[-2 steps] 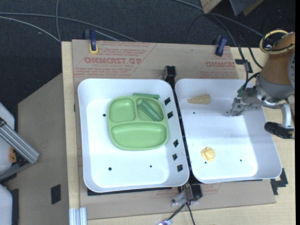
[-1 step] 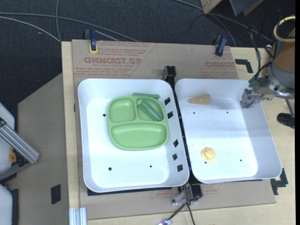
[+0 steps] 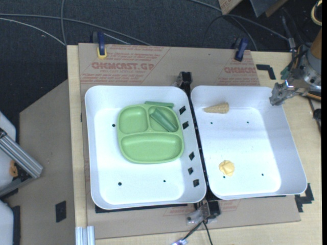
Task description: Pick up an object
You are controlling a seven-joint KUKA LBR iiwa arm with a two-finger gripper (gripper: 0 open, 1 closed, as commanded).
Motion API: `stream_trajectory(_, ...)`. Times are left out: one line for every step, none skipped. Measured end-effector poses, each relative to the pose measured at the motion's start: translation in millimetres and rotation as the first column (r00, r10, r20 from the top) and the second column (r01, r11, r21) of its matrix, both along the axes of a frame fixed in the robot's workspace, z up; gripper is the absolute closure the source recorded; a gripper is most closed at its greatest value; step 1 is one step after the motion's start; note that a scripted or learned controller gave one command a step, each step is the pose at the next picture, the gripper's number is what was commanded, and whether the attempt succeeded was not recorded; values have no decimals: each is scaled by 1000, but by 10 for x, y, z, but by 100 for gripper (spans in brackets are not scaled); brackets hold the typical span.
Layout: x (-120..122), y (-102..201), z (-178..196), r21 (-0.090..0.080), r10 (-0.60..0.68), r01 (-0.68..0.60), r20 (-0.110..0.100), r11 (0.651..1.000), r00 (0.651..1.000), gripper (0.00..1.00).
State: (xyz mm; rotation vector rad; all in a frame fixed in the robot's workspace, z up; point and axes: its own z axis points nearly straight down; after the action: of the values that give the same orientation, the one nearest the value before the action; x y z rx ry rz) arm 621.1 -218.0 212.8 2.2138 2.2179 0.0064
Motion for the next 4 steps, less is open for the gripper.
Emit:
stream_trajectory(16,-3,481,0,-1,1,-1,1000,1000,100)
stream_trajectory(-165,521,355,5,3,-3,-11,1000,1000,100)
stream_trajectory(-342,950,336,6,3,-3,-11,1000,1000,100)
stream_trajectory(-425,1451,405,6,4,-4,-11,1000,1000,100)
